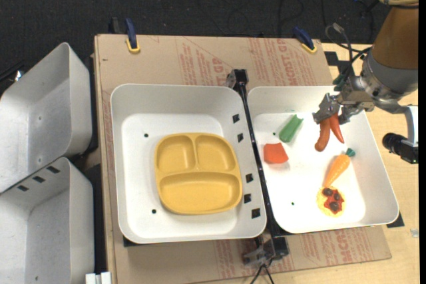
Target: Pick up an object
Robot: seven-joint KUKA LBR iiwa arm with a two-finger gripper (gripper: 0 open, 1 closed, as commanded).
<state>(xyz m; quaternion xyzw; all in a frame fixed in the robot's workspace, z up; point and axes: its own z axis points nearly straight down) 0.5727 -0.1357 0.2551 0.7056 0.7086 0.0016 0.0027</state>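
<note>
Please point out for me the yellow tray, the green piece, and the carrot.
yellow tray (198,173): camera view, on the ridge between its compartments.
green piece (290,128): camera view, on its middle.
carrot (336,169): camera view, on its orange body.

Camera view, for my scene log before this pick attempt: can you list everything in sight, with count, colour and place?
Bins: two, white, shallow, side by side on the bench.
Divided plate: one, yellow, three compartments, in the left bin.
Green toy piece: one, green, upper part of the right bin.
Red-orange block: one, right bin, near its left wall.
Toy sausage: one, reddish-brown, right bin, just below the gripper.
Toy carrot: one, orange with green top, right bin.
Toy pizza slice: one, yellow with dark red toppings, lower right bin.
Clamps: two, blue and yellow, on the board's far edge.
Spare bins: two, white, left of the bench.
Arm: one, grey with orange band.
Gripper: one, over the right bin.
</note>
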